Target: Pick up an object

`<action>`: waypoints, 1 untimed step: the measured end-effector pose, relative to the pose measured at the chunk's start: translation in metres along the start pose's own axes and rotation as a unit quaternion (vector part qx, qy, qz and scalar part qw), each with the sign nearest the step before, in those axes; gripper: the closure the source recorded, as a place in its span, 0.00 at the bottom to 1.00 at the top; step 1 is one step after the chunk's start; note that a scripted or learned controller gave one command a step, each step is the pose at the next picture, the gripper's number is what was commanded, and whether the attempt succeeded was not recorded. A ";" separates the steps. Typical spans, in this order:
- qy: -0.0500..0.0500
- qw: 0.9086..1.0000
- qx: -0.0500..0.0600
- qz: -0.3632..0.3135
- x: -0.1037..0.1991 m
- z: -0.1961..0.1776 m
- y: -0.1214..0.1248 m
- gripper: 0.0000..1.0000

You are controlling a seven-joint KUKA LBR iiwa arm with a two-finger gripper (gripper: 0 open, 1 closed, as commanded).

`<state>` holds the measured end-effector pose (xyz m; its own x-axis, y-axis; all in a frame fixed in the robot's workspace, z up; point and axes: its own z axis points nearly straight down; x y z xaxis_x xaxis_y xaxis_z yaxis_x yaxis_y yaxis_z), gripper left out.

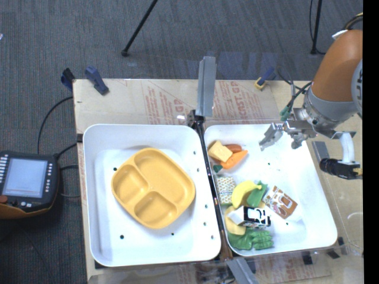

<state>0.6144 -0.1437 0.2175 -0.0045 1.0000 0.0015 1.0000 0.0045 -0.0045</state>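
Observation:
My gripper hangs over the far part of the right bin, open, with nothing between its fingers. Toys lie in the left half of that bin. A yellow cheese wedge and an orange carrot sit to the gripper's left. Nearer the front are a yellow banana, a brown snack box, a black-and-white item and a green leafy toy. The gripper touches none of them.
The left bin holds a yellow divided plate. A grey upright post stands at the back between the bins. A control pendant lies off the bench at left, and blue clamps grip the back edge.

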 end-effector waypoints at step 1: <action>-0.001 0.998 -0.011 -0.058 0.040 0.102 -0.076 0.00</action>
<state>0.5376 -0.1037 0.1162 -0.1197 0.9928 -0.0019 0.9926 0.1197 0.0184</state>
